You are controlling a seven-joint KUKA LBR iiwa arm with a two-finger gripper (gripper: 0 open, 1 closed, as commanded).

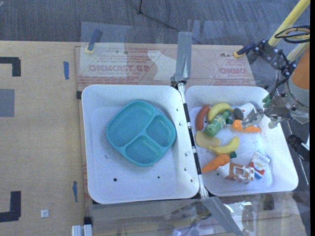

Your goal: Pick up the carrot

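Observation:
An orange carrot (215, 163) with a green top lies in the right bin (288, 178), near its front left, pointing toward the divider. A smaller orange piece (245, 127) lies further back, toward the right. My gripper (255, 117) reaches in from the right and hovers low over the back of the bin, just above that smaller orange piece and well behind the carrot. Nothing visibly hangs from it.
Around the carrot lie a yellow banana (227, 145), a pale yellow piece (204, 139), a red sausage (201, 117), a green bottle (215, 127), a second banana (219, 109) and a small carton (240, 172). The left bin (98, 181) holds a teal divided plate (141, 132).

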